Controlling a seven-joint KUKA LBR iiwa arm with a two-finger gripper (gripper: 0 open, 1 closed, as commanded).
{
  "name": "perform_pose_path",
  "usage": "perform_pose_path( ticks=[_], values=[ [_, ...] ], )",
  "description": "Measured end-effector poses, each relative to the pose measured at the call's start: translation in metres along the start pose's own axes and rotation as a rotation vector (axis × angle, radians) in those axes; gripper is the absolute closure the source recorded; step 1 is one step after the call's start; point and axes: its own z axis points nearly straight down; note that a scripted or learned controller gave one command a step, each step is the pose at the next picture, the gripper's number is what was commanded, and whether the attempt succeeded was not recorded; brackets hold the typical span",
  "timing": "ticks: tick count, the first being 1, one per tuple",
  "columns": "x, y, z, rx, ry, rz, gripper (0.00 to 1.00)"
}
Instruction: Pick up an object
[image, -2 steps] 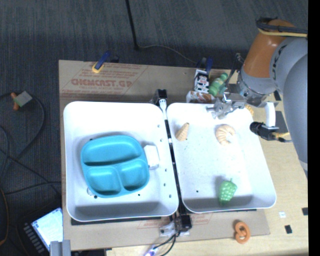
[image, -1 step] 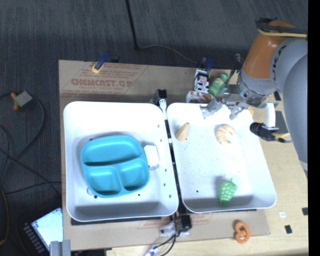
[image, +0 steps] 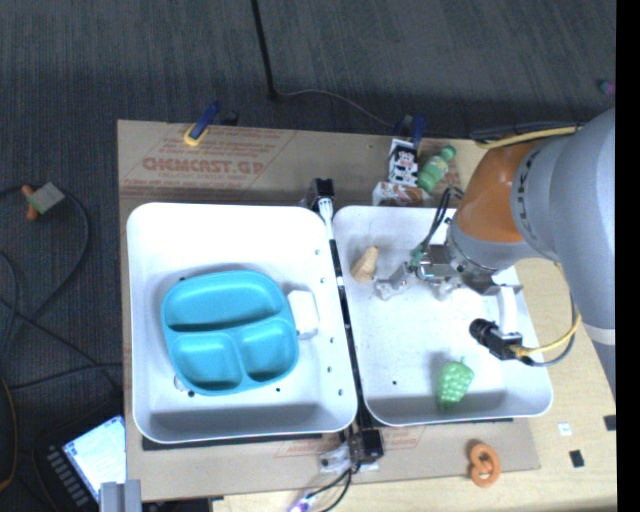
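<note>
Plainly, the right bin offers two candidates for picking. A small tan, cork-like piece lies near the bin's back left corner, just beside the divider between the bins. A green, knobbly toy resembling a bunch of grapes sits near the front edge, toward the right front corner, well apart from the tan piece. The gripper hangs low over the bin's back half, near the tan piece but not touching it; whether it is released or clenched cannot be told, and nothing shows in its grasp.

Both things look light. The tan piece seems stiff and rounded, likely to roll or skid on the smooth floor, so a hold across its narrow middle seems best. The green toy looks softer and bumpy, offering better purchase across its widest part.

The left bin holds a blue divided tray.
</note>
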Motion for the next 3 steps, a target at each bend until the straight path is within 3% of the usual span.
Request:
perform_pose_path(
  ticks=[1,2,3],
  values=[
    [0.043,-0.079,-0.097,0.006,0.002,-0.001,0.00],
    [0.018,-0.109,0.000,0.000,0.000,0.002,0.00],
    [0.016,-0.108,-0.011,-0.003,-0.003,0.004,1.00]
  ],
)
